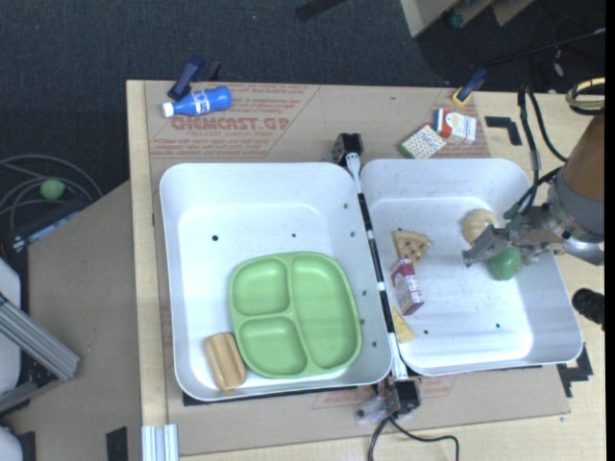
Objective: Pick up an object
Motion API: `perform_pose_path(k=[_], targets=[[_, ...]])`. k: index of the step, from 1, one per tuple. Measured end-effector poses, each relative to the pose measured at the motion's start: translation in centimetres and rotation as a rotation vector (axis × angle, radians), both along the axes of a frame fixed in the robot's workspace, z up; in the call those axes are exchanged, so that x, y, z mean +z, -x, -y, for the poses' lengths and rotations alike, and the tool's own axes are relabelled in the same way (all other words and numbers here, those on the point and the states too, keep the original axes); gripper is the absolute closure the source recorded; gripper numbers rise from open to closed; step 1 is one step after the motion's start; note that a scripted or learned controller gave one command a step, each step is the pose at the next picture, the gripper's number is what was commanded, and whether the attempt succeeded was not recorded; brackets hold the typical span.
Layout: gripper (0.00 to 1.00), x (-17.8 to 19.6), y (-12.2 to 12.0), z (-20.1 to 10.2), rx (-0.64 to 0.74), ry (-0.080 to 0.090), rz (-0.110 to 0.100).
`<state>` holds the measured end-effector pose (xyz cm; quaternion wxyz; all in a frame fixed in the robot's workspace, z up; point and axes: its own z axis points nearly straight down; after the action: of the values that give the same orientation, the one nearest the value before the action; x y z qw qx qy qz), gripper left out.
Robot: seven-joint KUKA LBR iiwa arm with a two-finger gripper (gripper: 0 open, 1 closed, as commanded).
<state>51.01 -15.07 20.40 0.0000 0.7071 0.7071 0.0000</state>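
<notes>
Camera view: tool (pixel 492 251) beside green ball (pixel 504 263), bread roll (pixel 478 225) behind.

Light is bright and even from above, so the two white bins (pixel 183 257) read nearly blown out and their inner walls lose detail. Shadows are soft and short, a faint one hugging the green divided plate (pixel 293 313). The picture is slightly soft and grainy overall, and the dark floor (pixel 115 27) beyond the bench stays dim.
</notes>
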Motion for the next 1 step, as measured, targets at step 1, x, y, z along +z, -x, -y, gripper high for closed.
perform_pose_path(k=[1], targets=[[0.00,-6.47,-10.36,-4.73,0.002,-0.001,-0.001]])
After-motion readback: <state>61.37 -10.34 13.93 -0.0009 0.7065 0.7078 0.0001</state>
